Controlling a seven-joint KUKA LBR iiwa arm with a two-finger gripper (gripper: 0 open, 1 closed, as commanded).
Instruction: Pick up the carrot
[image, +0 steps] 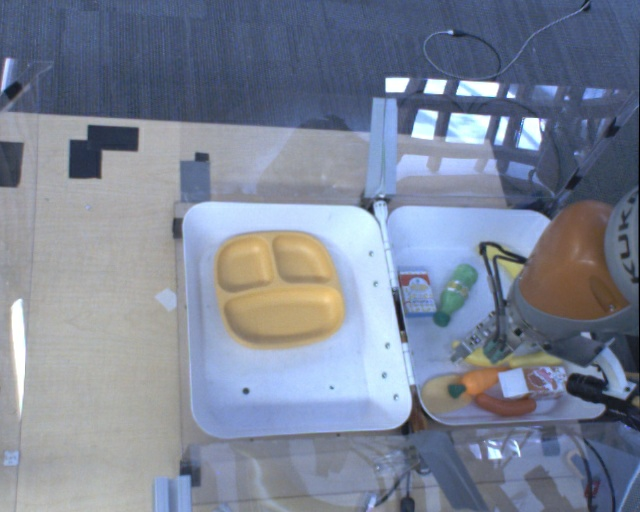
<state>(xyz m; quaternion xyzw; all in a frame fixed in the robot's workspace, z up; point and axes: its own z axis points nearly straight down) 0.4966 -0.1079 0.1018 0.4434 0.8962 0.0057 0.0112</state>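
I'm in from the right, over the right bin (440, 222). My pincer (487, 338) hangs low near the bin's front, metal tips just abt visible under my orange band (570, 265). Whether it's released or clenched, can't tell from this angle, the wrist covers too much.

Carrot (478, 382) lies just below and a bit left of my tips, at the front edge of the right bin, orange body w/ a green end pointing left. It's lying flat, not btwn my tips as far as I can see. It sits on a pale yellow flat thing (438, 388), maybe a plate or lid, can't say which.

Right beside the carrot: a reddish-brown sausage-like item (508, 405) touching it from below, and a white-and-red packet (532, 380) to its right. Yellow object (505, 352) pokes out under my pincer, shape unclear.

Further back in the same bin: green bottle (455, 292) lying tilted, small red-and-white carton (416, 293) to its left.

Left bin (290, 400) holds a yellow divided tray (280, 288), three compartments, well apart from the carrot.
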